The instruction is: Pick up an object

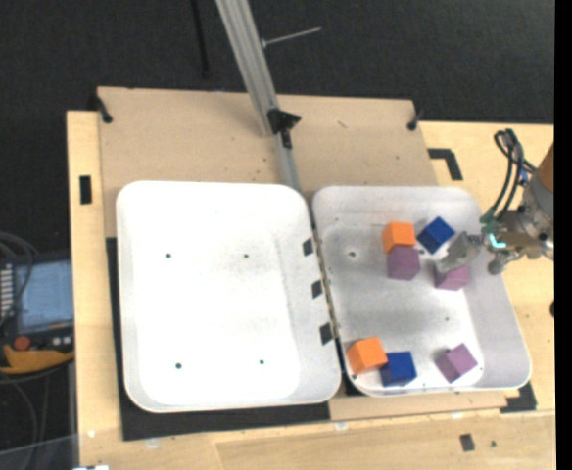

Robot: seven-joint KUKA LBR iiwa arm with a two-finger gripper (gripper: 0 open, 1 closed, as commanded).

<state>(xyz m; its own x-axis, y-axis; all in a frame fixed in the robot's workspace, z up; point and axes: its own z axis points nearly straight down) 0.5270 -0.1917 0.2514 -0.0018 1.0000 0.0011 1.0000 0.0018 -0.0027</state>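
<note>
Blocks: six small matte cubes, all in the right bin (492,311); two orange, two blue, two purple, plus a third purple one under the gripper, so seven in all.
Upper cluster: orange cube (400,235) touching the purple cube (403,262) below it; blue cube (436,234) just beside them, turned on a slant.
Gripper's cube: purple cube (452,277), near the right wall.
Lower row: orange cube (367,354) and blue cube (399,368) touching, near the front rim; purple cube (456,362) apart to their right.
Gripper (459,251): grey metal, low over the purple cube near the right wall; whether it is spread or pinching cannot be told.
Bins: shallow, smooth white plastic, rounded corners, side by side; left bin (149,292) shows bare floor with a few dark dots.
Open room: the right bin's middle floor is bare between the cluster and the row.
Desk (266,444): pale wood, flat.
</note>
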